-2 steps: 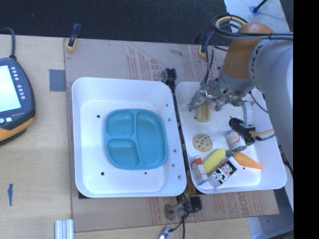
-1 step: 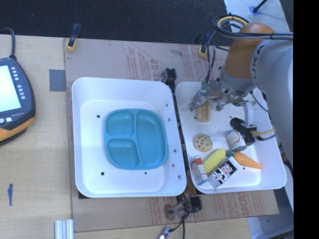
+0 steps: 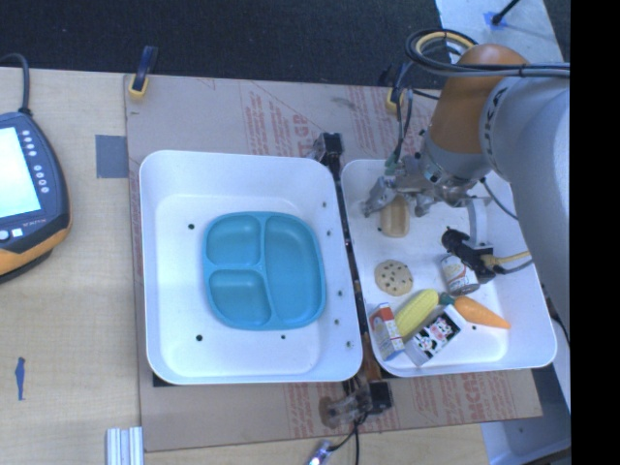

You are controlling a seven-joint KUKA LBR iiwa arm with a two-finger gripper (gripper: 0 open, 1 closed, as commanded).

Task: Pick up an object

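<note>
The gripper [image 3: 395, 204] is low in the right bin [image 3: 523, 356], near the back wall. A small tan thing, maybe a little bread roll [image 3: 394, 221], stands right under it. The two fingers are spread apart on each side of the roll's top. They do not look closed on it, so the gripper is open and holds nothing yet.

The roll looks light and small. It may be a hard toy, so it could slip or tip over if only one finger pushes it. A good place to hold it is around the middle, with one finger on each side.

More things lie in the same bin. A cookie [image 3: 393, 277] sits just in front of the roll. A corn cob [image 3: 416, 310] lies nearer the front, beside a red box [image 3: 387, 331] and a black and white carton [image 3: 434, 338]. A carrot [image 3: 480, 312] and a small can [image 3: 457, 274] are to the right.

The left bin [image 3: 165, 260] has a blue plate [image 3: 263, 269] with three parts. Both bins sit on a wooden surface [image 3: 68, 356].
</note>
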